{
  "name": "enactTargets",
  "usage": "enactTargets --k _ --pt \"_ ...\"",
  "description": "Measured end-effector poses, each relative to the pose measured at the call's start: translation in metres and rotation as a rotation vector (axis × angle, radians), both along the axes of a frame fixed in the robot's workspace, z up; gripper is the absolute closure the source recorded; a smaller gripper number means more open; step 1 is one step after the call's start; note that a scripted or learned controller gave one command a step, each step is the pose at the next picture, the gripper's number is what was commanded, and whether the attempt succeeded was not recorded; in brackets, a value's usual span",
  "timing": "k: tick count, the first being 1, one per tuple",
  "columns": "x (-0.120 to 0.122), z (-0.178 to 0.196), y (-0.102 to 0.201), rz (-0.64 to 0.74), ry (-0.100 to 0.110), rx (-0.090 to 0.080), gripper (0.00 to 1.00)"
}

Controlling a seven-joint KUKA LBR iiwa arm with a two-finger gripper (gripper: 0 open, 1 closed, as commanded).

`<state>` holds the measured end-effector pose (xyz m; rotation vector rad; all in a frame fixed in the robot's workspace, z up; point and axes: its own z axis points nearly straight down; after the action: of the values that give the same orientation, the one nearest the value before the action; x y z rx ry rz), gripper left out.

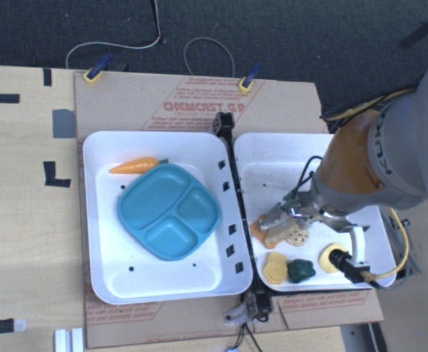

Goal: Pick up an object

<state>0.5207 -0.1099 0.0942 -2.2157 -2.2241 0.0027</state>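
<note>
My gripper [276, 220] sits low over one flat tan piece [287, 234] with small holes in it, touching or just above it; I cannot tell whether the gripper is open or closed on it. Just below that lie one ridged yellow piece [275, 268] and, beside it, one lumpy dark green lump [300, 270]. All three are in the right bin [272, 171], smooth white plastic. Left of the gripper, in the left bin [104, 270], are one glossy blue plate [170, 211] with three compartments and one tapered orange carrot [133, 166]. The arm [353, 167] reaches in from the right, wrist bent down.
</note>
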Motion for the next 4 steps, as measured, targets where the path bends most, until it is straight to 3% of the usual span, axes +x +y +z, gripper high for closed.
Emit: enactTargets --k 1,2,3,4 --pt "0.049 0.009 -0.027 -0.002 -0.004 -0.001 0.0" --pt "0.122 0.021 -0.073 -0.002 -0.009 -0.004 0.0" --pt "0.04 0.03 -0.006 -0.001 0.005 0.003 0.0" --pt "-0.027 -0.005 -0.008 -0.004 -0.027 -0.009 0.0"
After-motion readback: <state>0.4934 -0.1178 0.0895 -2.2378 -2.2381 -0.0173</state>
